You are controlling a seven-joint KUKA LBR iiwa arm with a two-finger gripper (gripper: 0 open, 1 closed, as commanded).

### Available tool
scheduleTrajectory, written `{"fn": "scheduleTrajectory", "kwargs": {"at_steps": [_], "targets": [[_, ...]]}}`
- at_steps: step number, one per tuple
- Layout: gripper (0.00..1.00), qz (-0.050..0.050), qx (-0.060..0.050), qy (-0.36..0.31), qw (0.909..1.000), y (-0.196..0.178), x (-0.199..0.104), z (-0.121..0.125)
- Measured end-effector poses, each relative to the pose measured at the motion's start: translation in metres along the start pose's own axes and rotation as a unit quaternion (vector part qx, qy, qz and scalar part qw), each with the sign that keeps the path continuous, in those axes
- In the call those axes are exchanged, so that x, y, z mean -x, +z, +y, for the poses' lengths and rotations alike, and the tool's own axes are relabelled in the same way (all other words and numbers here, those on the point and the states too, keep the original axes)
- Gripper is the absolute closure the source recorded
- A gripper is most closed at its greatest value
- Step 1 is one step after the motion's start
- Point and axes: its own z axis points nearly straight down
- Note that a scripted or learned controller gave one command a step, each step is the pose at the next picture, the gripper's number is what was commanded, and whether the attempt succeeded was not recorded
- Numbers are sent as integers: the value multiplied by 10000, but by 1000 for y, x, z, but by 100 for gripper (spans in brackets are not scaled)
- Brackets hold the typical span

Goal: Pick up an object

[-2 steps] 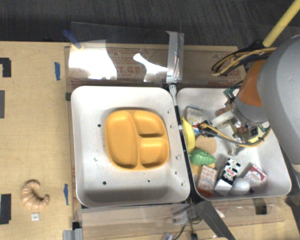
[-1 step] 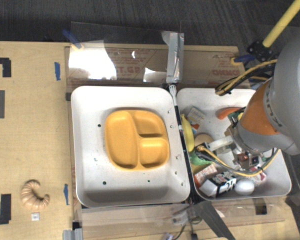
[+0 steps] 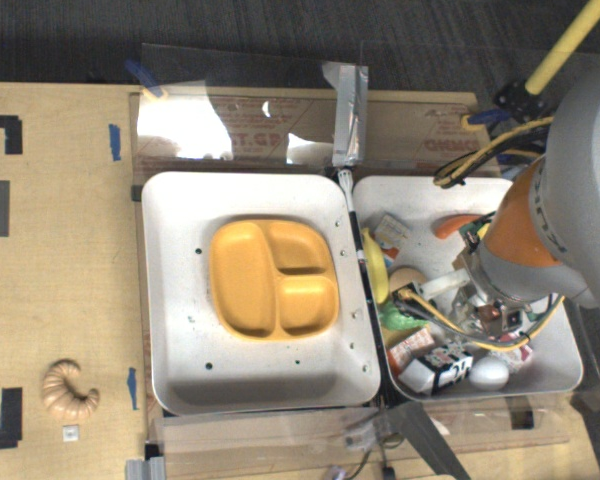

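Orange-banded grey arm lowers its end effector [image 3: 485,313], grip state impossible to tell, into the right bin [image 3: 570,363] among cluttered objects, a white egg-shaped object [image 3: 490,372] lying just below it.

We see bright, even overhead light. Glare whitens the clear plastic sheet [image 3: 195,128] behind the left bin [image 3: 170,298]. Soft shadows pool along that bin's near wall. The whole picture looks slightly soft and grainy.
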Motion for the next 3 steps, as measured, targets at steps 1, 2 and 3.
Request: {"fn": "scheduleTrajectory", "kwargs": {"at_steps": [1,2,3], "targets": [[100,78,14,-78,9999,-91,-27,-90],[100,49,17,-34,10000,-117,8,-84],[100,95,39,-370,9993,-303,-62,-36]]}}
